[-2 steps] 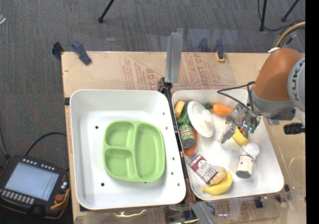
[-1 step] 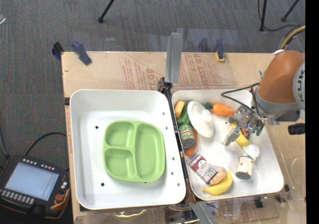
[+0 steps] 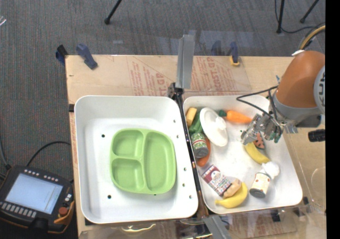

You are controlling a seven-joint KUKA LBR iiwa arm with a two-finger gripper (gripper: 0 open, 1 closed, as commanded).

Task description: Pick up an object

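Note:
My gripper hangs low over the right side of the right bin, under the orange-banded wrist. A small yellow banana lies just below it, and a small reddish thing sits right at the gripper's tip. An orange carrot lies to its left, beside a round white lid. Further left, along the bin's wall, are a yellow piece, a green piece and a small can.
The front of the right bin holds a red-and-white packet, a second banana and a small white cup. The left bin holds a green divided plate. A grey post stands behind the bins.

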